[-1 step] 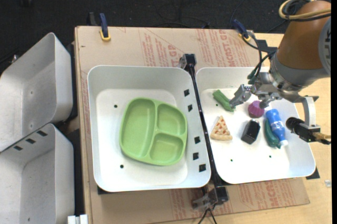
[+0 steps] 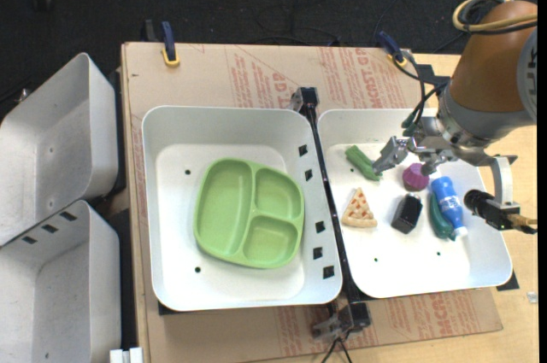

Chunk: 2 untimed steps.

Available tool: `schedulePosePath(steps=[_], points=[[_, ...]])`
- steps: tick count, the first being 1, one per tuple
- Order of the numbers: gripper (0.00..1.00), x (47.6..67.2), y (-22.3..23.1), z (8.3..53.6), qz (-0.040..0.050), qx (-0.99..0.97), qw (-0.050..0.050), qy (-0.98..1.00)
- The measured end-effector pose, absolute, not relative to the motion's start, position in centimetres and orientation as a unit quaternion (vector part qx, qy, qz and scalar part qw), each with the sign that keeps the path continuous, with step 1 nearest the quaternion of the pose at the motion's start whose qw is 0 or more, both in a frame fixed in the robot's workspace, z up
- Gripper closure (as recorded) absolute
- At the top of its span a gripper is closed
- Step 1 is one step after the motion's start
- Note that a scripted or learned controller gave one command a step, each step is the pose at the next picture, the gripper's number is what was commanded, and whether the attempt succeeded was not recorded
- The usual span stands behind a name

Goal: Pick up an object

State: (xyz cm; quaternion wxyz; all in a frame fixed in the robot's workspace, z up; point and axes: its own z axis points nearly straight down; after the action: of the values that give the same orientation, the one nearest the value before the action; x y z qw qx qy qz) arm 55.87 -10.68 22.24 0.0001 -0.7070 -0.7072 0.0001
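The arm reaches in from the right over the right bin point(image 2: 427, 272), its bulk cutting off that bin's far right corner. The gripper point(image 2: 402, 153) hangs low just beside a green block point(image 2: 362, 162); its fingers stand apart with nothing between them. A purple object point(image 2: 416, 177) lies partly under the wrist, its shape hard to make out. Nearby lie a pizza-slice toy point(image 2: 360, 209), a black block point(image 2: 407, 213) and a blue bottle point(image 2: 447, 202) resting on a partly hidden dark green thing point(image 2: 440, 223). The left bin point(image 2: 171, 267) holds a green divided tray point(image 2: 249, 213).
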Motion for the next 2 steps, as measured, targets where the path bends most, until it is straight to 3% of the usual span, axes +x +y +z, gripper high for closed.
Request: schedulePosePath(steps=[2], points=[[0.00, 56.7, -10.2, 12.7, 0.0013, -0.707, 0.002, -0.708]])
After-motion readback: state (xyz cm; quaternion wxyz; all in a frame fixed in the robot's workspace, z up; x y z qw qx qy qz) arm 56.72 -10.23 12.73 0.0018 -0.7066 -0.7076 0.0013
